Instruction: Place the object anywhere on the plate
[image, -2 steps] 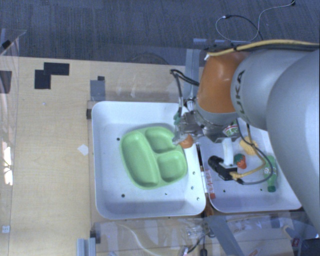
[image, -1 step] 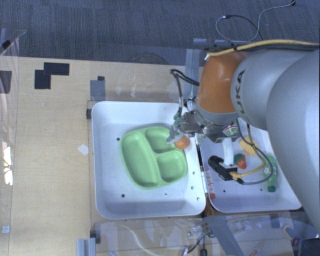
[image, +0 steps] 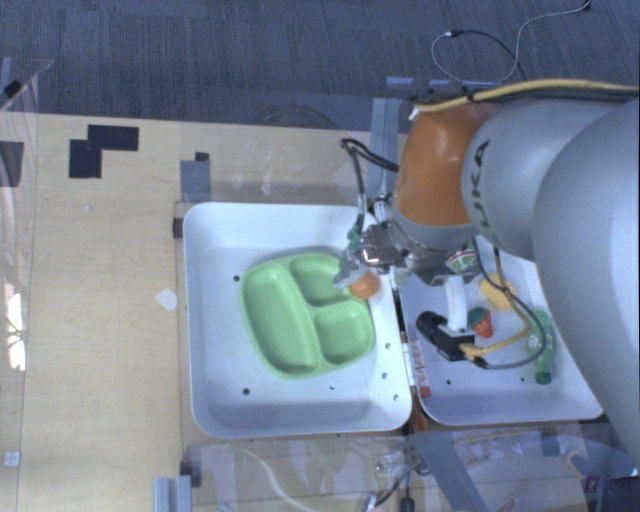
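Holding one orange object (image: 365, 286), gripper (image: 356, 272), one green plate (image: 290, 325)

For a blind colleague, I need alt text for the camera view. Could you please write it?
The grey robot arm's pincer hangs over the right rim of a green plastic plate with three compartments, with a small orange object at its tip. The plate lies in the left shallow white bin; small items lie in the right white bin.

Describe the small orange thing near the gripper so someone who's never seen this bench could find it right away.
Start at the left white bin, which holds a green divided plate. Go to the plate's right rim, by the bin's right wall, just under the gripper. The small orange object sits there; it is the one orange spot against the green.
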